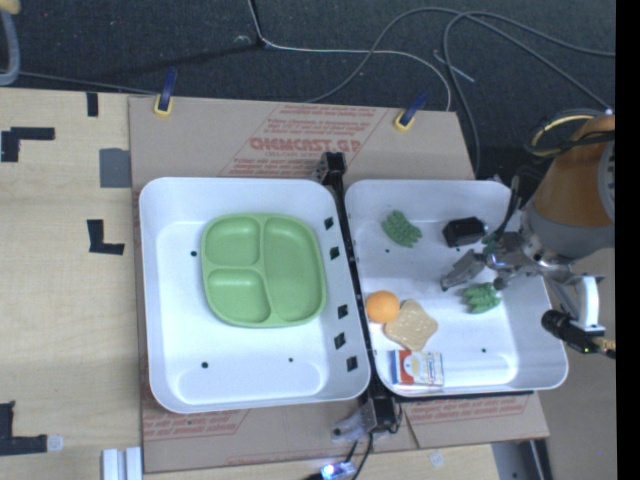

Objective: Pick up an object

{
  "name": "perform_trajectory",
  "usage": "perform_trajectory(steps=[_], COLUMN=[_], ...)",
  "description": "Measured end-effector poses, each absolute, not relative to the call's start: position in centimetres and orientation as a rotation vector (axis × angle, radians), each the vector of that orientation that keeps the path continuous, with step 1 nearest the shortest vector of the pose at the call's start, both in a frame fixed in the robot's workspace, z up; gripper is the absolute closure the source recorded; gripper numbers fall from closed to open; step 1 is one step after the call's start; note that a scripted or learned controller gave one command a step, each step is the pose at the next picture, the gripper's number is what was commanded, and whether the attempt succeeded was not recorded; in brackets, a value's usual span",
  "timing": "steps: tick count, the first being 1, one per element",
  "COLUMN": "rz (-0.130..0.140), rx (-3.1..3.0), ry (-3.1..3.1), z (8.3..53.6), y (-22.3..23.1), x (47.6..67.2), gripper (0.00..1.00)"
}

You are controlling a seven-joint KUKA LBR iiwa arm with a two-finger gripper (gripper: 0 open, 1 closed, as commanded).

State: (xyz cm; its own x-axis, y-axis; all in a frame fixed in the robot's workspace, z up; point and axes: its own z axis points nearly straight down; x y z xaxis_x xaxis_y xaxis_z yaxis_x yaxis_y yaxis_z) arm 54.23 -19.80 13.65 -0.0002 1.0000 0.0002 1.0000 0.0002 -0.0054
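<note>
two shallow white bins side by side; left bin (160, 298) carries green sectioned plastic plate (264, 270). right bin (530, 368) has dark green leafy toy (401, 229), small black block (463, 231), orange ball (381, 306) touching tan bread-like piece (411, 325), red-and-white card packet (415, 368), green knobbly toy (481, 298). gripper (462, 276) low over right bin, fingers spread apart, nothing between them; green knobbly toy just beside, likely target. risk: fingers offset from toy, closure may nudge it aside or catch air; black block close behind could be bumped.
</note>
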Motion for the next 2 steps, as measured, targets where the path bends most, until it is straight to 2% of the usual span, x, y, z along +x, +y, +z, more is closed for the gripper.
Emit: perform_trajectory(steps=[1,2], rz=[-0.001,-0.006], rx=[-2.228,-2.237], ry=[-2.230,-2.238], z=[8.8,10.4], y=[-19.9,-20.2], x=[54.5,54.8], gripper=[0.00,1.00])
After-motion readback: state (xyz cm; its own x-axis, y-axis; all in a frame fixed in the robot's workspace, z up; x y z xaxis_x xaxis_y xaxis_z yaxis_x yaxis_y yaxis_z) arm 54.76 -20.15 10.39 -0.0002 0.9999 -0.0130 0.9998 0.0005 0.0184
